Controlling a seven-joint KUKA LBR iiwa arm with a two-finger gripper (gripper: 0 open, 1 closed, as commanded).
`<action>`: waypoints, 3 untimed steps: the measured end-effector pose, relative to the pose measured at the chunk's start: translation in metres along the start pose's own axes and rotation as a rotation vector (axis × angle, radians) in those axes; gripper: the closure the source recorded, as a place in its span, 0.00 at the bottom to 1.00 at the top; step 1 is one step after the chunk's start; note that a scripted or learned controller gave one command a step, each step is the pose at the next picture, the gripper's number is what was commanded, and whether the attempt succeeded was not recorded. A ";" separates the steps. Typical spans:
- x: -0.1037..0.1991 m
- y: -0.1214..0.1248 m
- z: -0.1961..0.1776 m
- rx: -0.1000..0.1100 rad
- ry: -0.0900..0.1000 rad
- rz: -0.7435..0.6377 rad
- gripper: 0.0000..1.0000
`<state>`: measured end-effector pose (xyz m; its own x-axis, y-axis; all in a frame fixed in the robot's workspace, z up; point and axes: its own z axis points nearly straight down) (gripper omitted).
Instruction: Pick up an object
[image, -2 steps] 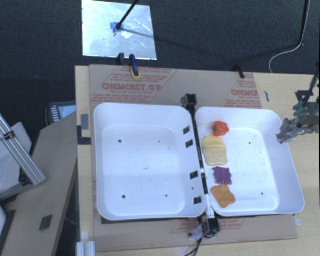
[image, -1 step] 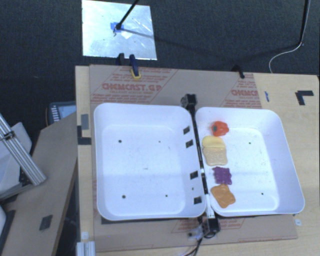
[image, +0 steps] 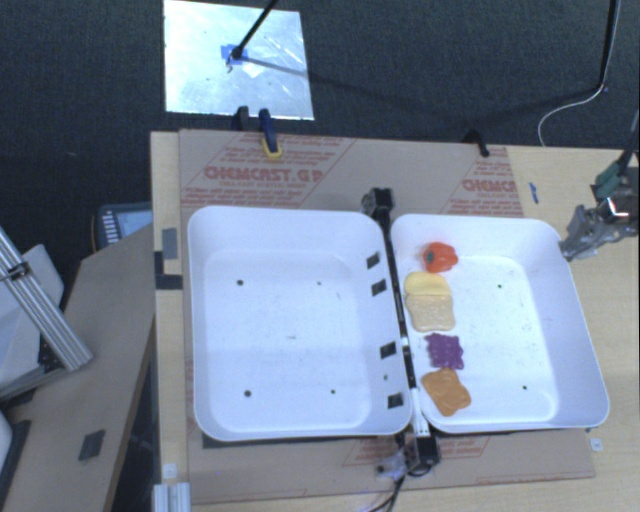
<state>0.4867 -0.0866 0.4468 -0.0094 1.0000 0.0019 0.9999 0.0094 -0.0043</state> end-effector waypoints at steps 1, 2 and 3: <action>-0.072 0.024 -0.094 -0.018 -0.009 0.013 1.00; -0.020 0.000 -0.043 -0.002 0.000 0.002 1.00; 0.046 0.000 0.118 0.010 0.001 -0.001 1.00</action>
